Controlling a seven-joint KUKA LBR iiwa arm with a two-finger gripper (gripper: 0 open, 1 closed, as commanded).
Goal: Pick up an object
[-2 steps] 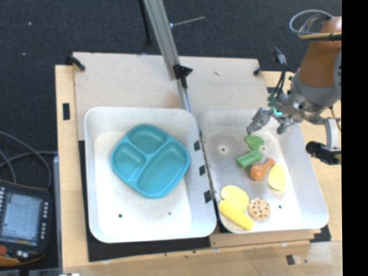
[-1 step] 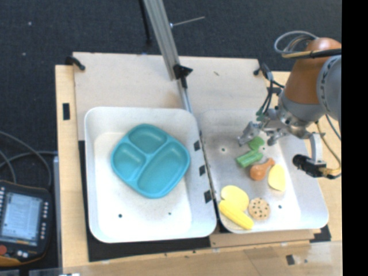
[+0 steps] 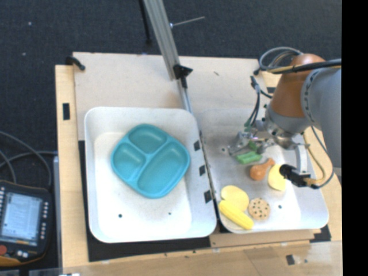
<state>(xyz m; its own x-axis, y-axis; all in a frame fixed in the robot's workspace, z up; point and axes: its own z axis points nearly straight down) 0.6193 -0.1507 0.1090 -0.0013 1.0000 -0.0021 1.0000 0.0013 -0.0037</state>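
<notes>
Green block [image 3: 248,157] under claw [image 3: 246,147], orange drumstick [image 3: 261,169] beside

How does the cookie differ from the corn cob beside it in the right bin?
The cookie is round, flat and tan with dark chips; the corn cob is long, plump and bright yellow. The cookie sits further right; the corn cob lies slanted near the bin's left front corner. Both rest in the right bin, apart from the tool.

Even bright overhead light, faint shadows, mild glare on white bins [image 3: 98,154], slightly soft focus
</notes>
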